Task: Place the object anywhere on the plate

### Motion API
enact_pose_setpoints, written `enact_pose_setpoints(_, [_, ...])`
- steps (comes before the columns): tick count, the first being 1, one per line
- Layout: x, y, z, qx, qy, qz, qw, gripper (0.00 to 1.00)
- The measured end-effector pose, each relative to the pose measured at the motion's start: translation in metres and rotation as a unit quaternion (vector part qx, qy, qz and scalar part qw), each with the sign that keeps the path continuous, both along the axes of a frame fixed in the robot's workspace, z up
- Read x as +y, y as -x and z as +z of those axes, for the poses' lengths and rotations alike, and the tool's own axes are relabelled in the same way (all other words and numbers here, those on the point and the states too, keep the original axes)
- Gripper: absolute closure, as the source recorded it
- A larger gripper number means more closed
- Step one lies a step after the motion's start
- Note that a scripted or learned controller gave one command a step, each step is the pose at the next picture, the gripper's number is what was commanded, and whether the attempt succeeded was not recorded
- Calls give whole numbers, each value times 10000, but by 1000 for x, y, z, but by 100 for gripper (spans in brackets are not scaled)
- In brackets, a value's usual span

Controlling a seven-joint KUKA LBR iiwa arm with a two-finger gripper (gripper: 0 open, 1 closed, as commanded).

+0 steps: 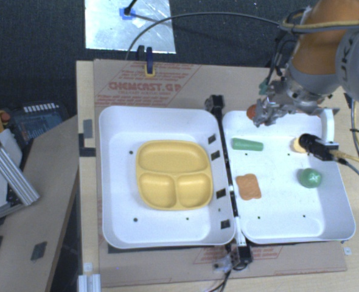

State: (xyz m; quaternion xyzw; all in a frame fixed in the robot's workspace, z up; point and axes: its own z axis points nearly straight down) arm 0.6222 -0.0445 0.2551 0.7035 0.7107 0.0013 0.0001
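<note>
A yellow three-compartment plate [173,174] lies in the left bin [115,132]. The right bin [289,224] holds a green oblong piece [247,144], an orange-brown flat piece [248,186], a green round object [310,177], a yellow-orange item [299,144] partly hidden by a black part of the arm, and a red-orange item [252,111] at the bin's far edge. My gripper [263,117] hangs over the far left part of the right bin, next to the red-orange item and above the green oblong piece.
A black divider [224,163] runs between the two bins. Cables cross above the bench at the back. A foil sheet [128,16] lies at the back left, and metal equipment [9,163] stands off the bench's left side.
</note>
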Motion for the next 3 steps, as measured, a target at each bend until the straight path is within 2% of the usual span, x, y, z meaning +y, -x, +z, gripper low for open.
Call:
enact_pose_setpoints(1, [52,-14,-15,-1,0,-3,10000,100])
enact_pose_setpoints(3, [154,-19,-36,2,-3,-2,10000,100])
